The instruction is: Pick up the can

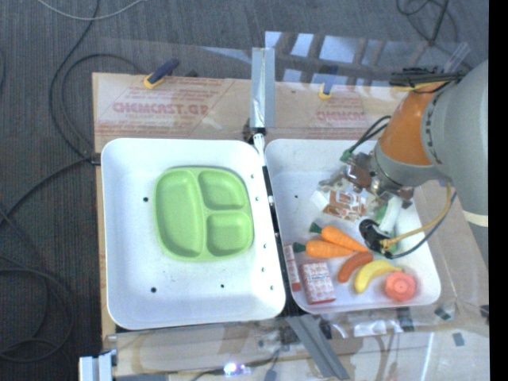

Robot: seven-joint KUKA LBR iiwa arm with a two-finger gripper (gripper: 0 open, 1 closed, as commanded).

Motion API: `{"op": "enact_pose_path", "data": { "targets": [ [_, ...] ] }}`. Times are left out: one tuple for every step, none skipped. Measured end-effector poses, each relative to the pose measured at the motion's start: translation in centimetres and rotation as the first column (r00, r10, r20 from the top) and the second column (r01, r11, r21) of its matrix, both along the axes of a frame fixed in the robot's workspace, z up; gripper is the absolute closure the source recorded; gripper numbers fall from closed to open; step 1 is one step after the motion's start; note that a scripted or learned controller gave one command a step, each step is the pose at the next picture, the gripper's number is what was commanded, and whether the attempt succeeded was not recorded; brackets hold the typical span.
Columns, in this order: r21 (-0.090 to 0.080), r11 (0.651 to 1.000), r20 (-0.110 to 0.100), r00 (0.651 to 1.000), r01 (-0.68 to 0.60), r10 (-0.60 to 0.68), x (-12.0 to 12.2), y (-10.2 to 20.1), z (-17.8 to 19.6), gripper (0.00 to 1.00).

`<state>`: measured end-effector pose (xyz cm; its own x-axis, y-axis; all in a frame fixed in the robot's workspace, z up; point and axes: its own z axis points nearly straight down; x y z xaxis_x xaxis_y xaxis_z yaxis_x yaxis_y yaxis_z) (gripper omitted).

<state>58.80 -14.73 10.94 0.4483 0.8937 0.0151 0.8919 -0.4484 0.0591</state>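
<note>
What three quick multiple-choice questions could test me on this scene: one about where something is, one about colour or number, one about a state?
1. Where does the green divided tray lie?
A. In the left bin
B. In the right bin
C. On the floor

2. How many carrots are in the right bin?
A. None
B. Two
C. Five

3. How does the red can rest?
A. Standing upright
B. Hanging from the end effector
C. Lying on its side on the bin floor

Answers: 1 A, it sits in the middle of the left bin. 2 B, two carrots lie side by side. 3 C, it lies flat near the front wall, away from the end effector.
</note>
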Motion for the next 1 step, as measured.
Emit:
{"op": "enact_pose_path", "data": {
  "targets": [
    [0.006, 0.993, 0.005, 0.993, 0.116, -0.116, -1.89, 1.3, -0.05, 0.0]
  ]
}}
